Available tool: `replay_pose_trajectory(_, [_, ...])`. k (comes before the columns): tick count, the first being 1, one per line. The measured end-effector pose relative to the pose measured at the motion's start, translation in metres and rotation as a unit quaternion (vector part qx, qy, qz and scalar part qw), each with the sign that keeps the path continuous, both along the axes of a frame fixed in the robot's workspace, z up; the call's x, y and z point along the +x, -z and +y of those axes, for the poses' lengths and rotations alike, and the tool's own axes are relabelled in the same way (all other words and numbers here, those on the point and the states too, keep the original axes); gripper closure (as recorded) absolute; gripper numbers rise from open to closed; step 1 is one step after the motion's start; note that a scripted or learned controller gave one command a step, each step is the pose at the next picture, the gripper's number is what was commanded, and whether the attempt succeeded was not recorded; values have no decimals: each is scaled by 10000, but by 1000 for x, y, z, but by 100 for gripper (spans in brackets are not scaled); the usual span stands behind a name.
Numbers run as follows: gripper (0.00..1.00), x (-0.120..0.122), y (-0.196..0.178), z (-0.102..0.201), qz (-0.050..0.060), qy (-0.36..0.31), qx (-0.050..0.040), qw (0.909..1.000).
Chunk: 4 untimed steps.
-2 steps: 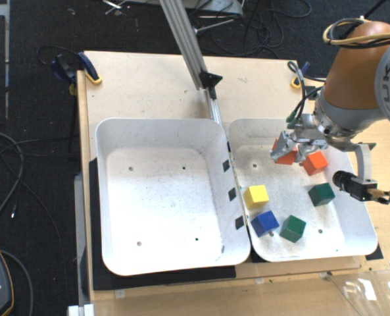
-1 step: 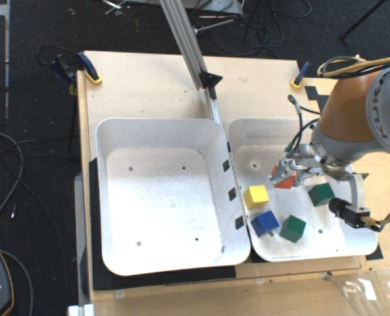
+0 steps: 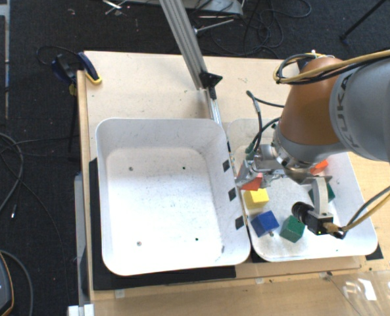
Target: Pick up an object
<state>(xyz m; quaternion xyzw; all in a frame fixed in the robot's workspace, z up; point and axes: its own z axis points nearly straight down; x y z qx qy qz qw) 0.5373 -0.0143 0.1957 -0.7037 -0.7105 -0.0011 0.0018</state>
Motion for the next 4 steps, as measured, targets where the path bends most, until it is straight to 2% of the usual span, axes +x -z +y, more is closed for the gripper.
replay_pose_trajectory(1, [0,0,1,-6,0,49,-20,10000])
replay_pose_trajectory(2, [0,47,0,-37,-19,57,-31,10000])
replay_pose_trajectory(3, [0,56,-49,-129,-38,84,-50,9999])
replay_pose_trajectory(4, [0,5,72,-98,-73,42,-35,10000])
